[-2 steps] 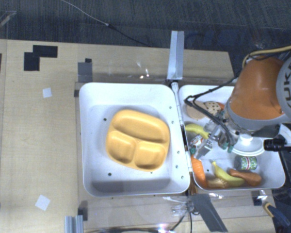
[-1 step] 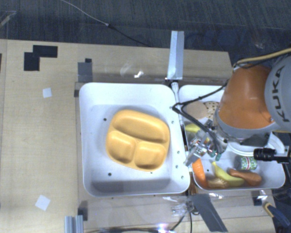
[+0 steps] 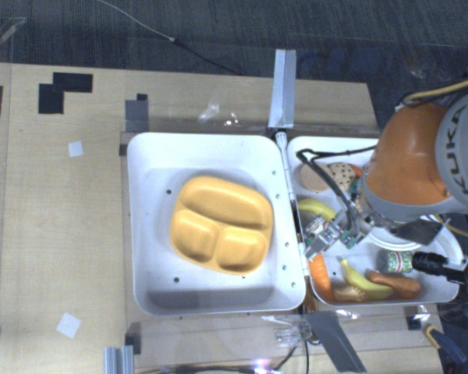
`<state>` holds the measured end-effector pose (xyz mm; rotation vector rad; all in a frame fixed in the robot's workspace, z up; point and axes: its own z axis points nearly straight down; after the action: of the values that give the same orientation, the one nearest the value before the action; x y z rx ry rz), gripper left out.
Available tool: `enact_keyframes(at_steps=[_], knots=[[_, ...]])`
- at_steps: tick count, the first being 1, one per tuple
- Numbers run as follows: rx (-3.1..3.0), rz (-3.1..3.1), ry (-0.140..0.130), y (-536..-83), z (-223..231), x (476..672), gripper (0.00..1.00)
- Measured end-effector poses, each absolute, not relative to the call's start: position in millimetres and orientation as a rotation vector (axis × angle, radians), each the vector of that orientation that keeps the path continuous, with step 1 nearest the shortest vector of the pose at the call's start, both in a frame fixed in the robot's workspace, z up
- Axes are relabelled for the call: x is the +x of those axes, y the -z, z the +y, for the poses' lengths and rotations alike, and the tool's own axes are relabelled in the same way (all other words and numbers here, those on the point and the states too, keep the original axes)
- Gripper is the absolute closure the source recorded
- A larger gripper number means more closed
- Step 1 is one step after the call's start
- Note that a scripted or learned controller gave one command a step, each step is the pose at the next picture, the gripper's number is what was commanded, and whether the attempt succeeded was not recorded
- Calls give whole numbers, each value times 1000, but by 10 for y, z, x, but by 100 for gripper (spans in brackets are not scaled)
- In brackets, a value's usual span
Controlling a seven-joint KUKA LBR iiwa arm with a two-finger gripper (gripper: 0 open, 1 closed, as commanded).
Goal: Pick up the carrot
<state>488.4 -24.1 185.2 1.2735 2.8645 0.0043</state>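
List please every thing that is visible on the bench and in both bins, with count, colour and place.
tray: 1, yellow, three compartments, in left bin
left bin: 1, white, bench centre
right bin: 1, white, beside it
carrot: 1, orange, right bin's near left corner
bananas: 2, yellow, one beside carrot, one under the tool
sausage: 1, brown, right bin's near side
can: 1, green label, beside sausage
burger: 1, tan, right bin's far side
arm: 1, grey and orange, over right bin
tool: 1, above carrot

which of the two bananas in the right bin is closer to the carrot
The lower banana, lying along the bin's near edge just right of the carrot. The other banana sits higher up, beyond the tool.
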Motion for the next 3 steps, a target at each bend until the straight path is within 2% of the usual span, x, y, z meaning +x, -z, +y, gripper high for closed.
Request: enact_keyframes(at_steps=[1,2,3], knots=[[1458,2775,-6,-1852,-75,4888,0],[1857,2528,-5,-1850,-422,4880,0],[2017,2393,-11,-890,-996,5068,0]])
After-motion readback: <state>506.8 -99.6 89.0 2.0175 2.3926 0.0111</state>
